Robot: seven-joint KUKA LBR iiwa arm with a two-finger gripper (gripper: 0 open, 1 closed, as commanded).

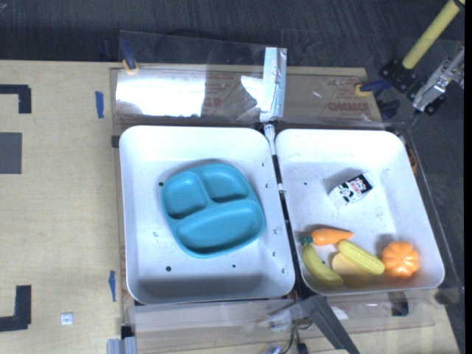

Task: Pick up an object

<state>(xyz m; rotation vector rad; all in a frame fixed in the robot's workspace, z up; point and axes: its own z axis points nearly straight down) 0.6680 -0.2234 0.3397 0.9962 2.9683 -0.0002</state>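
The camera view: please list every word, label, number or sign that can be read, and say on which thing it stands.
Nothing reads clearly.
Small carton in the right bin: black and white print, too small to read.
Clear panel behind the bins: faint reddish lettering, too blurred to read.

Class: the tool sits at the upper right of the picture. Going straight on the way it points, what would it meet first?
The tool seems to point down and left, so probably the far corner of the right bin first; the black-and-white carton lies further along. Depth is unclear.
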